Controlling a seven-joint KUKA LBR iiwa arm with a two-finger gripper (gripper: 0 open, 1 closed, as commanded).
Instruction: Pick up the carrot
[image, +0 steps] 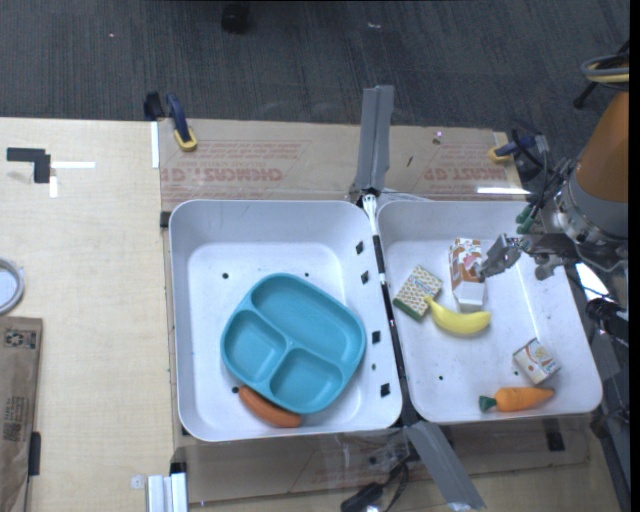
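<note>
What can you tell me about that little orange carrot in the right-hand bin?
The small orange toy carrot with a green stub end looks like smooth plastic. It lies flat on the floor of the right white bin, near the front right corner, its green end pointing left and its tapered tip pointing right. A small white carton sits just above it, apparently not touching. Nothing holds it; the arm's tool is far off, near the back of the bin.
</note>
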